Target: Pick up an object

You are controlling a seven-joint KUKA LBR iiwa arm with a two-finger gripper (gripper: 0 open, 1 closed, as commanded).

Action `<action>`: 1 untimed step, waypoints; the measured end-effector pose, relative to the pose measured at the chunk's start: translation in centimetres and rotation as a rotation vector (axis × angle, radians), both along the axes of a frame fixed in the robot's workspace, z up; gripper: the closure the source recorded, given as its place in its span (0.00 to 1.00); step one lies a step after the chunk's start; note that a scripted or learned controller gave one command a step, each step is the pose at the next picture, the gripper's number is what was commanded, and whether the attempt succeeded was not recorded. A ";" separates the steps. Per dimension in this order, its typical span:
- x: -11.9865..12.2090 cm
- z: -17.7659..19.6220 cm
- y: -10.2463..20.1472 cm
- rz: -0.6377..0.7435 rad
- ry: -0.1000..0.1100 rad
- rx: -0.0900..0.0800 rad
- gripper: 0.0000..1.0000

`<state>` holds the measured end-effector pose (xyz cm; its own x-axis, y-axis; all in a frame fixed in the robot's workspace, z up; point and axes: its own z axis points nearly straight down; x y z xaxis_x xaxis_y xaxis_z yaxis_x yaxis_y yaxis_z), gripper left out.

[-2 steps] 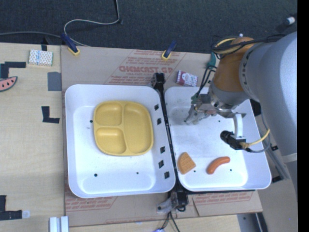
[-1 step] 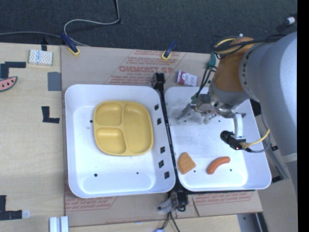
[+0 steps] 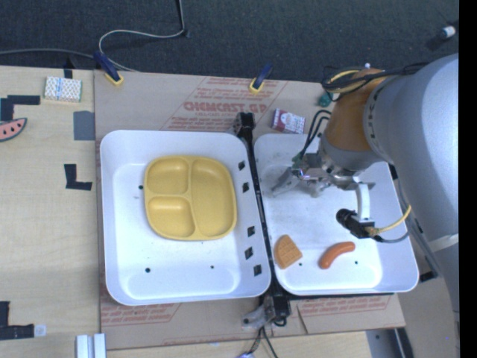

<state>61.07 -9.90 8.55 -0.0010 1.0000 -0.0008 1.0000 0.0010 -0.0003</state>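
The claw point(image 3: 287, 181) hangs low over the right bin point(image 3: 298, 218), its fingers spread apart with nothing between them. Nearer the camera from the claw, a tan cracker point(image 3: 287, 251) lies on that bin's floor. Just right of the cracker lies an orange sausage point(image 3: 337, 254), its long axis running left-right, the right end tilted slightly up-frame. Left of the claw, the left bin point(image 3: 123, 259) holds a yellow divided plate point(image 3: 190, 198).
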 end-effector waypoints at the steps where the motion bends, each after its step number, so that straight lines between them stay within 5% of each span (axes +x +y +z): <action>1: 0.0 1.0 0.0 0.001 -0.002 -0.002 1.00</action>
